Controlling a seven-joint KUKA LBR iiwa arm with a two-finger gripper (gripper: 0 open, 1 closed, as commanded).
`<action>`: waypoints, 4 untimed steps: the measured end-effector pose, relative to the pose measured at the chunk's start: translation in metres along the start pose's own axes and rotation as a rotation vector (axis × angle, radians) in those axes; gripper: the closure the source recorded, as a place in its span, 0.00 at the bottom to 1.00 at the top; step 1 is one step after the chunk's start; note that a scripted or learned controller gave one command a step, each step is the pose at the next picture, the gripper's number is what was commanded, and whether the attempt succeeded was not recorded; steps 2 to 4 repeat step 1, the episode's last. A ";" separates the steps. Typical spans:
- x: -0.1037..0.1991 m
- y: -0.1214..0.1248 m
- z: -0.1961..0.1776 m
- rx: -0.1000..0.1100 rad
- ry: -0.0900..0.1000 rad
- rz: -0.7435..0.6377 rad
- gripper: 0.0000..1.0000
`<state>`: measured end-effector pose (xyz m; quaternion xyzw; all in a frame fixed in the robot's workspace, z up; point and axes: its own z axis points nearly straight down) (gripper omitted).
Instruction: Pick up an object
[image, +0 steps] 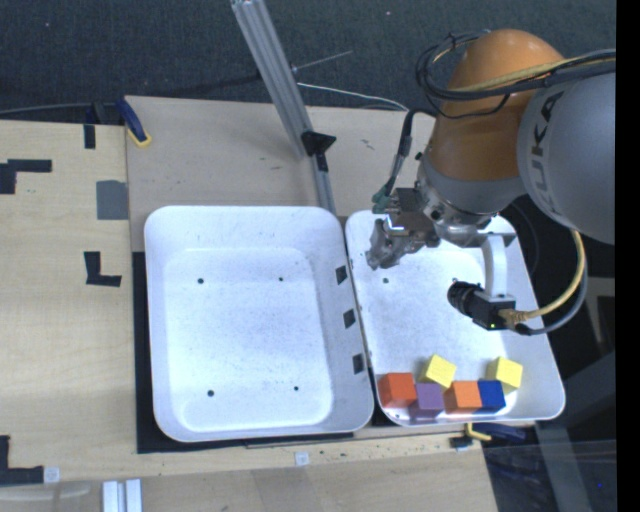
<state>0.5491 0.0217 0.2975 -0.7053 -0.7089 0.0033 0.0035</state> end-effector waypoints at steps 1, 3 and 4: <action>0.065 -0.064 0.095 -0.006 0.000 0.004 1.00; 0.065 -0.064 0.095 -0.006 0.000 0.004 1.00; 0.065 -0.064 0.095 -0.006 0.000 0.004 1.00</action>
